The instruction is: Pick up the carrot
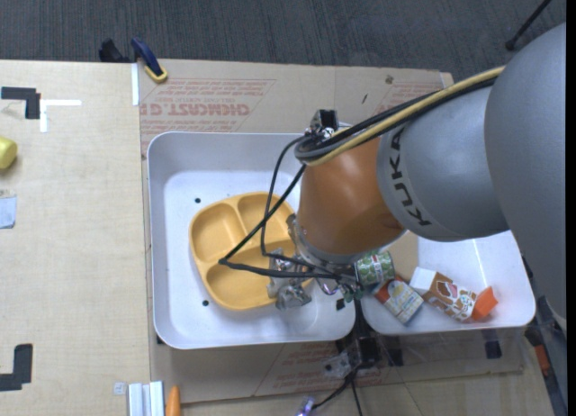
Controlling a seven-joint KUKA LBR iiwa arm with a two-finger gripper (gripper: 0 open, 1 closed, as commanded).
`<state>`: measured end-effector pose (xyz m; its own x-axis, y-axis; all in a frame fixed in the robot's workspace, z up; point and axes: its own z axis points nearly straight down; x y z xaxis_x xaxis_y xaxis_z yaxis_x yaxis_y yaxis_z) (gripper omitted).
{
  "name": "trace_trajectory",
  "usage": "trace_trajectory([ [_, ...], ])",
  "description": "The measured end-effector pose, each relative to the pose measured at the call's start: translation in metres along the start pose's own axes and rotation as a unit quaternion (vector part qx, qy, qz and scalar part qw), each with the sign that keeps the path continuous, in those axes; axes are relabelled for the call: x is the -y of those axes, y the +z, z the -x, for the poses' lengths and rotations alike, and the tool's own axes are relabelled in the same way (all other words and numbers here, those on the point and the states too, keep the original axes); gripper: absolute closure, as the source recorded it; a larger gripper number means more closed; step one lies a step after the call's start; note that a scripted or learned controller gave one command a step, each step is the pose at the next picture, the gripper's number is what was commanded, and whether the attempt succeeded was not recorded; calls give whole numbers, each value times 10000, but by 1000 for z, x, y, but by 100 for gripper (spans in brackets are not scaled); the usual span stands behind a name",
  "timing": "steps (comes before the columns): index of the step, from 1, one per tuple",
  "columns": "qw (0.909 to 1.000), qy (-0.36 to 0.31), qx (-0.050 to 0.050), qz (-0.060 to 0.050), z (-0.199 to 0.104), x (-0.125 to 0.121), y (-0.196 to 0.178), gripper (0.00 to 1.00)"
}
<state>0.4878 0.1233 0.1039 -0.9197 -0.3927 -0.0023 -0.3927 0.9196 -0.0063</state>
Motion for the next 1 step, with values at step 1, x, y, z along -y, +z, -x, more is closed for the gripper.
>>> trace_trajectory([
  [1, 9984, -563, -9, 33, 21, 14, 9, 100],
])
